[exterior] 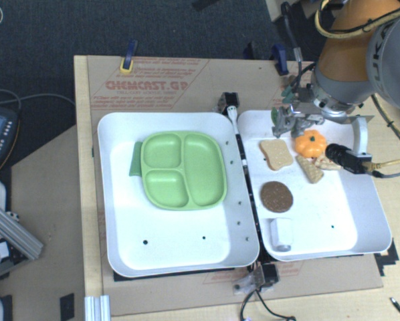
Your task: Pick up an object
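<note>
Claw (288,117) of bare grey metal, under orange band on arm, hung low over far end of R bin (360,236). Couldn't tell whether open or closed; too small and cluttered w/ cables. Saw nothing gripped.

Just below claw, nearest to it: bread slice (276,154), flat, tan, matte, near-square w/ rounded corners. Lay flat on bin floor, edges a bit skewed to bin wall, no clear long axis. Couldn't tell if touched by claw.

Just beside claw, toward arm side: pumpkin (310,144), small, round, glossy orange, ribbed, green stem up.

Below pumpkin: beige chunk (312,171), rough, elongated, long axis slanted away from claw toward near-right corner of bin.

Farther from claw, past bread: brown disc (277,196), round, flat, speckled. Beyond that, farthest in same bin: white cup (281,235), smooth plastic, apparently on its side, long axis roughly in line w/ claw.

Well apart from claw, across divider, in L bin (120,233): green plate (184,170), smooth plastic, rounded rectangle, 3 compartments. Both bins shallow, white, glossy, on cardboard sheet (153,79).
</note>
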### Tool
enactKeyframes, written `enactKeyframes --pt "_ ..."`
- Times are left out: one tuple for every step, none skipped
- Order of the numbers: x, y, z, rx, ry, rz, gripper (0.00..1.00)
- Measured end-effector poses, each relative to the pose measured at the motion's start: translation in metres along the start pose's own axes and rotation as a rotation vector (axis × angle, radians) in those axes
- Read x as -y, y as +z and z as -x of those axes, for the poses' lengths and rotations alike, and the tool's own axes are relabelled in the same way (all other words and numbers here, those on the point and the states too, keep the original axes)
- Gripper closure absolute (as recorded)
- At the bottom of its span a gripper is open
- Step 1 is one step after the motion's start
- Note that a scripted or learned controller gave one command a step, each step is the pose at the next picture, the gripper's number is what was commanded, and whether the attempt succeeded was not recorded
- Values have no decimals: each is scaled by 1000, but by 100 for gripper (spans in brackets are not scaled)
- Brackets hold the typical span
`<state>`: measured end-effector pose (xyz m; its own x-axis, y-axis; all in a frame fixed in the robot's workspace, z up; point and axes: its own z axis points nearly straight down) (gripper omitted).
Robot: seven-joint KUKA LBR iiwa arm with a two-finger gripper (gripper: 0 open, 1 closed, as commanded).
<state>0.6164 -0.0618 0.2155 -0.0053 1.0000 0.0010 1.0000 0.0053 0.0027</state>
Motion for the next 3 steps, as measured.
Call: enactKeyframes --pt "-15 -2 -44 0 0 1 100" --pt "-9 -1 -29 2 7 -5 100" --pt "-11 -19 -31 1 4 2 100"
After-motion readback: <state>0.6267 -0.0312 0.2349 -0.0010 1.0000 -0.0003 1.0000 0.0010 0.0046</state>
